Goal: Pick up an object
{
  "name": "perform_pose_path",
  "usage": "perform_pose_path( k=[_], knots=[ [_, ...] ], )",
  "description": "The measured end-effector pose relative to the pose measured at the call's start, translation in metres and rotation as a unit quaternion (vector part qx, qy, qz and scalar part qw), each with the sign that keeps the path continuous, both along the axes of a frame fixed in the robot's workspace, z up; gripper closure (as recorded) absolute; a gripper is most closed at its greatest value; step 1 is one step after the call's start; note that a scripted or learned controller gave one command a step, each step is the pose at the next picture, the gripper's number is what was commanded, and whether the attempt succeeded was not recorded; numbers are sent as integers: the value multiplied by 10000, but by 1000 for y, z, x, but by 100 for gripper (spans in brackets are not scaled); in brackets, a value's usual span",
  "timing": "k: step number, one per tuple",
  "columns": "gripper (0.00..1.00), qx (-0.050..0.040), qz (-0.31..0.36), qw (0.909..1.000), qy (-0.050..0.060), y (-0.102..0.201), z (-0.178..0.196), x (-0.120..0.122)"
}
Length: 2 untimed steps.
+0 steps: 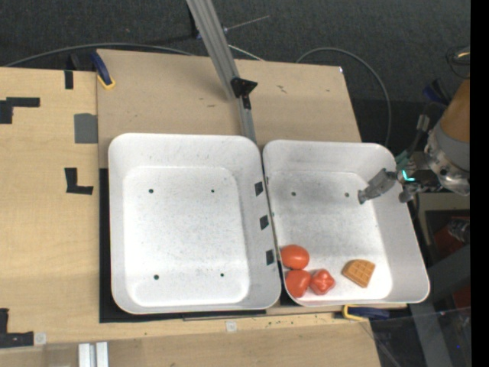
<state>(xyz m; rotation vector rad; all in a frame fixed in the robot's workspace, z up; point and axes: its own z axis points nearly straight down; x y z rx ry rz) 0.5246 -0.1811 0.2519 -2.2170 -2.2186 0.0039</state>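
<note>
The end effector (380, 183) is hovering over the right bin's (321, 163) far right edge, its grip state impossible to tell; three red pieces (296, 257) and a waffle-like toy (358, 272) are lying along that bin's near wall.

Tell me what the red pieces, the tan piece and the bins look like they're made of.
Red pieces: likely smooth plastic, rounded with a slight sheen. Tan piece: probably molded plastic with a waffle-like grid. Bins: apparently matte white plastic, scuffed and speckled.

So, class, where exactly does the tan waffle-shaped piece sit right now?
In the camera view, the tan waffle piece lies in the right bin, near its front right corner, just right of the three red pieces.
</note>
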Motion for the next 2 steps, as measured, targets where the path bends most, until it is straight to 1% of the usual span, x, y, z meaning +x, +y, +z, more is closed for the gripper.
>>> perform_pose_path(
  k=[1,2],
  knots=[
    [0,-5,9,10000,-20,0,2,1],
    [0,-2,0,10000,11,5,-61,-2]
  ],
)
